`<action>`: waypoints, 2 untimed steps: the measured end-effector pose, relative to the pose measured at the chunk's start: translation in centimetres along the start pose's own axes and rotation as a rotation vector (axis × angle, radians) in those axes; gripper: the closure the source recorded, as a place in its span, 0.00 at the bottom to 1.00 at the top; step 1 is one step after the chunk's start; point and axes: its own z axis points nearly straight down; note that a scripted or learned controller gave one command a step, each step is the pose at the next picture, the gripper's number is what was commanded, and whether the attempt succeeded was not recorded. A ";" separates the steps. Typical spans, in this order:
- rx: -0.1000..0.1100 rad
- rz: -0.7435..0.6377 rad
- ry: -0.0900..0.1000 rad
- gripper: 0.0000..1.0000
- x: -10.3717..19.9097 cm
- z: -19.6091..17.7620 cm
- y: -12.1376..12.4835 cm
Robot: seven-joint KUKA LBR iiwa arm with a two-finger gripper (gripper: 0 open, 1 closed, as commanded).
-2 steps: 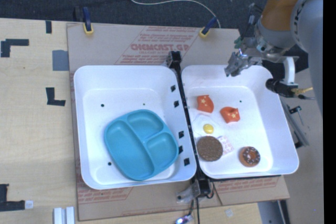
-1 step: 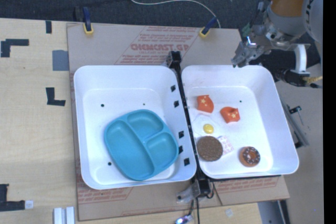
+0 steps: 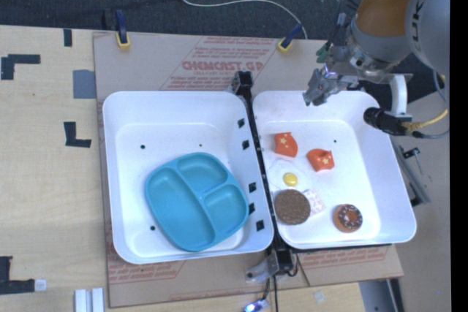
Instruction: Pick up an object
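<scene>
Camera view, from above at a slant: two shallow white bins side by side on a cardboard sheet laid over the bench. Left bin [image 3: 117, 157] holding a blue divided plate [image 3: 196, 199], tilted a little, toward that bin's near edge. Right bin [image 3: 380, 157] holding several small things: a red piece [image 3: 285, 144] near the middle of its floor, a second red piece [image 3: 321, 158] just beside it toward the right edge, a yellow piece [image 3: 290, 178] nearer the divider between the bins, a brown round cookie [image 3: 292, 207] by the near left corner, a pale wrapped bit [image 3: 314, 198] touching the cookie's right side, and a small donut [image 3: 348, 218] by the near edge, well apart from the cookie. Grey arm with orange band entering at the bench's far right corner. Gripper [image 3: 319, 93] above the far edge of the right bin, pointing down, nothing visible between its tips; cannot tell how wide it stands. All small things lying on the bin floor, apart from the gripper.
</scene>
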 end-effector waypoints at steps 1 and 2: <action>0.002 0.000 0.000 1.00 4.4 -0.3 -2.6; 0.003 0.000 0.000 1.00 8.8 0.2 -6.4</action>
